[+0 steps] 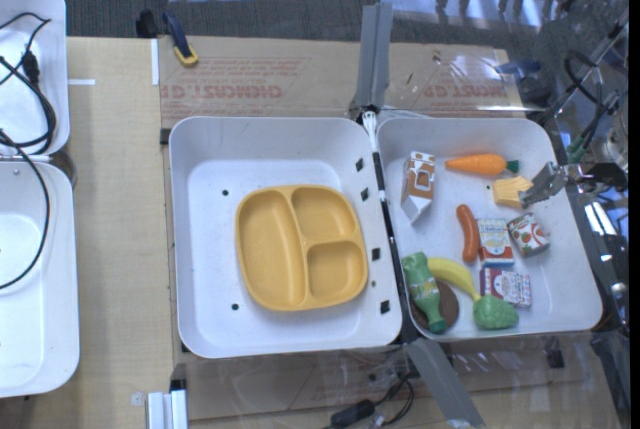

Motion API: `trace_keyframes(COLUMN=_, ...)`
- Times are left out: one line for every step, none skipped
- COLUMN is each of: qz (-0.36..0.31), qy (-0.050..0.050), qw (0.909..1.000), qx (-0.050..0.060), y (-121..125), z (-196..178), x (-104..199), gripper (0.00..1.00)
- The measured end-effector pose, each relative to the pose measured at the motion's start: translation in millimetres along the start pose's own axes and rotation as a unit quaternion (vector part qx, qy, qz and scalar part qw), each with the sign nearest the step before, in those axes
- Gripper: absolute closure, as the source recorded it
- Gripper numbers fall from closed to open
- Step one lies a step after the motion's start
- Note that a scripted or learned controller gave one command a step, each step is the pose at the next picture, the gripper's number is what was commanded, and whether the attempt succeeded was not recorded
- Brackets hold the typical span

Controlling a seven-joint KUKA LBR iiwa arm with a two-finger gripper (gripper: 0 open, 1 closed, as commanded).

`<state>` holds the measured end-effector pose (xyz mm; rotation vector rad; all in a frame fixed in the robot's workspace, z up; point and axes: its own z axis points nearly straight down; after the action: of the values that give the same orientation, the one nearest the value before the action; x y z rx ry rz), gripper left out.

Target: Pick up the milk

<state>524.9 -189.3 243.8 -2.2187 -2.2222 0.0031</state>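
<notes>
in the camera view the milk (419, 184), a small gabled carton, lies tilted in the right bin (572, 247), upper left, apart from the carrot (476, 164). it looks light, stiff and smooth; grip across its flat sides. the gripper (545, 185) hovers near the corn (510, 191); whether its jaws are wide or narrow i cannot tell.

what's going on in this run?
The gripper is low over the right bin, at its far right side by the yellow wedge, with nothing visibly between its fingers. The milk carton stands untouched near the bin's left wall, with a carrot, sausage and banana around it. The left bin holds a yellow divided plate.
</notes>
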Motion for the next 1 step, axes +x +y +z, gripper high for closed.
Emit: trace_keyframes(qz=-0.063, qy=0.000, qw=0.9980, qx=0.000, y=39.7, z=39.8, x=55.8, gripper=0.00)
